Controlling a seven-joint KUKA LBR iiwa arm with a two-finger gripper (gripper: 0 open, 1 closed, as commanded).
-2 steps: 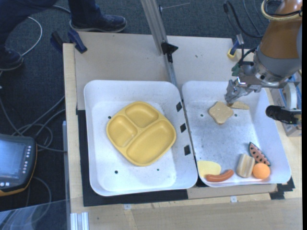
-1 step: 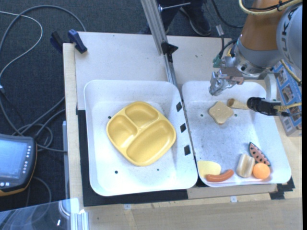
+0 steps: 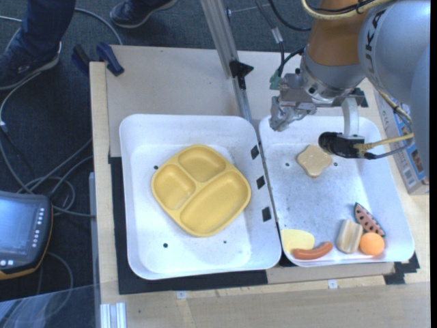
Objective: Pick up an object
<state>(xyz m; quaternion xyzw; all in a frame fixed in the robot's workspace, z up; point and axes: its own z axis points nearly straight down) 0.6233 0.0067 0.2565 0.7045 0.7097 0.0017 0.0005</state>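
My gripper [image 3: 280,119] hangs over the far left corner of the right bin [image 3: 390,183], with nothing seen in it. A tan toast slice [image 3: 314,160] lies a little to its right and nearer the front. Along the bin's front edge lie a pale yellow piece [image 3: 298,238], a reddish sausage [image 3: 313,253], a beige bread roll [image 3: 348,236], an orange ball [image 3: 371,243] and a dark watermelon slice [image 3: 369,219]. A yellow divided plate [image 3: 200,189] sits in the left bin [image 3: 136,183].
A black part with a yellow cable [image 3: 339,144] hangs from the arm just right of the toast. A metal post [image 3: 225,46] rises behind the bins. A person's legs [image 3: 41,19] stand past the bench at the top left.
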